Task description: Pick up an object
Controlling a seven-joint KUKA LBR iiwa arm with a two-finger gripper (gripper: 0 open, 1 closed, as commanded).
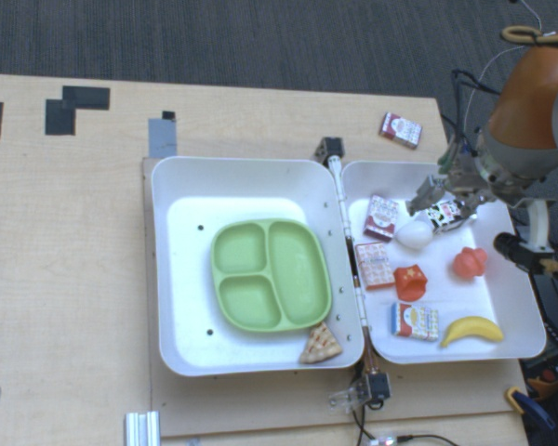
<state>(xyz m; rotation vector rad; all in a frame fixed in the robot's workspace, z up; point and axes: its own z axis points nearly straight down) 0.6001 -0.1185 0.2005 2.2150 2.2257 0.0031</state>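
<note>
White egg (413,234) lies just beside the pincer (444,203); its grip state cannot be told.

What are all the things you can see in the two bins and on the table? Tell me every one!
divided plate: 1, light green, middle of the left bin
pizza slice: 1, tan and orange, left bin, near corner beside the plate
small cartons: 3, red and white, right bin, along its left side down to the near edge
egg: 1, white, right bin, far part
red pepper: 1, red, middle of right bin
strawberry: 1, pinkish red, right bin, right part
banana: 1, yellow, right bin, near edge
loose carton: 1, red and white, on the bench beyond the right bin
end effector: 1, grey, over the right bin's far part, by the egg
</note>
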